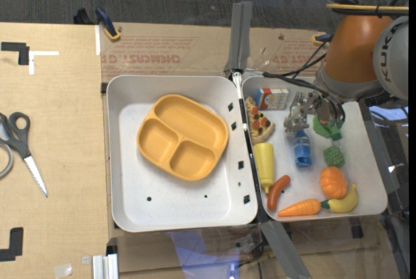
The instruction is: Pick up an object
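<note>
My gripper [314, 114] hangs low over the back of the right bin [372, 160], under the orange wrist band. A green toy [326, 127] lies right at the gripper's tip, and whether it is touched cannot be made out. A blue bottle [302, 150] lies just in front of the gripper. Around it are a small carton [274, 99], a pizza slice [260, 125], a yellow cylinder [264, 164], a red sausage [278, 192], a carrot [300, 207], an orange [333, 181], a banana [346, 201] and a green knobbly ball [334, 155].
The left bin [123, 199] holds a yellow divided plate [183, 136]. Scissors [21, 149] lie on the wooden bench at far left. A blue clip [107, 23] sits at the cardboard's back edge. A grey divider [242, 43] stands between the bins at the back.
</note>
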Available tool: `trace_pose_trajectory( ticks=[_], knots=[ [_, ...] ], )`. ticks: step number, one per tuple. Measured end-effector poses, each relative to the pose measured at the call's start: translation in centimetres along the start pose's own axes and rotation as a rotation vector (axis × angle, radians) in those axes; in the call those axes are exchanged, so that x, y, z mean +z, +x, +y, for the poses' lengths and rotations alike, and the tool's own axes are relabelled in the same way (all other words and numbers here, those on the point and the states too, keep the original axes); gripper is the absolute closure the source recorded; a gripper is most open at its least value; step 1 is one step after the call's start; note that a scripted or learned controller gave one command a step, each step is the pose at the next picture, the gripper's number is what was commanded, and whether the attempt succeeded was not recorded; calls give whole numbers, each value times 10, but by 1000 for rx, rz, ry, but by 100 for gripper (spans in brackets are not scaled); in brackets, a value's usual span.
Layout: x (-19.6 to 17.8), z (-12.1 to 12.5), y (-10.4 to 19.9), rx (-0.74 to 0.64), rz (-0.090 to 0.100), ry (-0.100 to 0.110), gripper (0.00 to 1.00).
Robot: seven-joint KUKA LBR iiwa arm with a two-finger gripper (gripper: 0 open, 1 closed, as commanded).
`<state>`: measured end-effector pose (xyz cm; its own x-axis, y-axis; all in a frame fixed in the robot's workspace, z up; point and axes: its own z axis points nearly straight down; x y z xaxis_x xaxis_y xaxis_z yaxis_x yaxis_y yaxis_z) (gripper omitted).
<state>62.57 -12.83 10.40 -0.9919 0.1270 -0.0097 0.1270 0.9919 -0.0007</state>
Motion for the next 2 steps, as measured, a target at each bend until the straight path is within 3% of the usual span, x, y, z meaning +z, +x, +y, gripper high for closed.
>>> trace_pose_trajectory(
  ticks=[1,2],
  knots=[
    [0,0,0,1,0,0,0],
    [11,30,-10,103,4,0,0]
  ],
)
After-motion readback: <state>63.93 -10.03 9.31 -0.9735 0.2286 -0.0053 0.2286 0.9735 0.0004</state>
